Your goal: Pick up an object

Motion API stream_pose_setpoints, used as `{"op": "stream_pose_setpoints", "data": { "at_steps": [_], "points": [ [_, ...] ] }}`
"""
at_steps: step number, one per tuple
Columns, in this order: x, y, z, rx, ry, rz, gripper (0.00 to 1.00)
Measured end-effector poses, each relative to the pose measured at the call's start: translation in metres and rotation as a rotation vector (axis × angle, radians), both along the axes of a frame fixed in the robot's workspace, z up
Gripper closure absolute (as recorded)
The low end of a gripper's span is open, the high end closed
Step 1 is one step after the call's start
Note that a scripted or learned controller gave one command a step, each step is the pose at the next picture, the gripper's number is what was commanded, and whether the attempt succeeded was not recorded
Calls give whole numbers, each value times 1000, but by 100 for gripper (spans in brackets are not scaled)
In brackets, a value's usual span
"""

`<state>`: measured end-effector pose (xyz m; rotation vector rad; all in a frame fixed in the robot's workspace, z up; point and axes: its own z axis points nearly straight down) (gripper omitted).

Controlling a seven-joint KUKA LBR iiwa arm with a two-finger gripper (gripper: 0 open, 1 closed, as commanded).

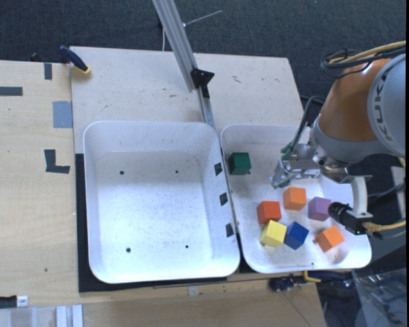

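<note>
My gripper (283, 177) hangs over the right bin (259, 136), its metal fingers pointing down just left of and above an orange cube (295, 197). Nothing shows between the fingers. Below it lie a red-orange cube (268, 212), a yellow cube (273, 234), a blue cube (296, 235), a purple cube (319, 208) and another orange cube (330, 238). A green cube (240, 163) sits apart near the bin's left wall.
The left bin (95, 142) stands beside the right one, sharing a dividing wall. A slanted metal rail (177, 36) runs from the top down to the bins' junction. Cables (358, 220) hang at the right bin's right rim.
</note>
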<state>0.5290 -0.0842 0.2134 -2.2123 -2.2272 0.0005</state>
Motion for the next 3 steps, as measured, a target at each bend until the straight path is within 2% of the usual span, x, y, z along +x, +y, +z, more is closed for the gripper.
{"op": "stream_pose_setpoints", "data": {
  "at_steps": [1, 3],
  "points": [
    [10, 54, 13, 1, -1, 1, 100],
    [22, 157, 0, 0, 1, 1, 100]
  ]
}}
